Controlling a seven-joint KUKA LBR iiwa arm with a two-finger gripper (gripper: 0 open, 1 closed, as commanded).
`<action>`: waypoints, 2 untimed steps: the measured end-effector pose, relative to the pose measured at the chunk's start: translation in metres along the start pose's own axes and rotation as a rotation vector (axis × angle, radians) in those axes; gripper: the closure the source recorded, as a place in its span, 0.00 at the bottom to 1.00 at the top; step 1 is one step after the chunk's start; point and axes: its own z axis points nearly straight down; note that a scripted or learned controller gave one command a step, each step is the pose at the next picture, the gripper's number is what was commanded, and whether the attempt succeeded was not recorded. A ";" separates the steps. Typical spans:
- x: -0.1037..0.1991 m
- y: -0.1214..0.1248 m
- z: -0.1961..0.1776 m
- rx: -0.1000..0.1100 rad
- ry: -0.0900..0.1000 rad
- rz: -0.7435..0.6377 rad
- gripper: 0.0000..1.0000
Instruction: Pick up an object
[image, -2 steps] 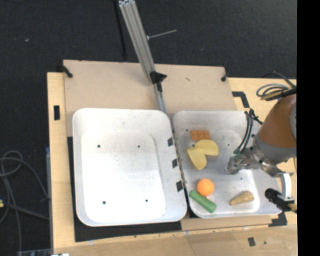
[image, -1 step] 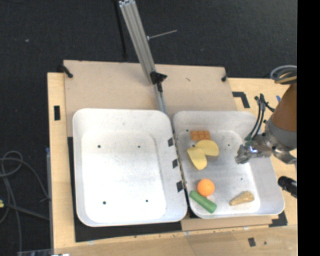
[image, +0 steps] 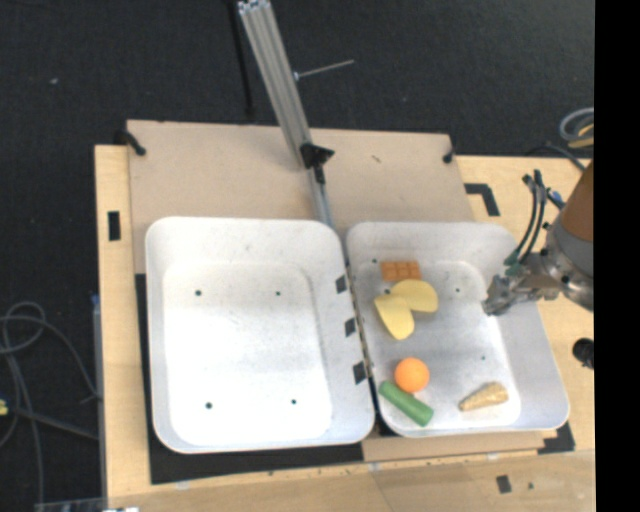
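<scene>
Fingers (image: 497, 300) sit at the end of the grey wrist over the right bin's (image: 553, 398) far-right side, above bare white floor. At this slant we cannot tell whether they are spread or closed, and we see nothing between them.

The candidates all lie in that bin, left of and below the arm:
- a brown waffle block (image: 400, 270) near the top
- two overlapping yellow pieces (image: 407, 307) just under it
- an orange ball (image: 411, 375)
- a green cylinder (image: 405, 404) touching or almost touching the ball
- a tan wedge (image: 484, 397) lying alone near the lower right

We would go for the wedge. It is nearest and has free space on every side. We judge it best to centre over it, straddle its narrow width and descend straight. The ball may roll, and the stacked yellow pieces may slide apart.

The left bin (image: 160, 300) on the desk (image: 115, 200) plays no part.
</scene>
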 end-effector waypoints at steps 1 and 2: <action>0.052 0.003 0.004 0.006 0.003 -0.003 1.00; 0.109 0.018 -0.009 0.003 0.004 -0.005 1.00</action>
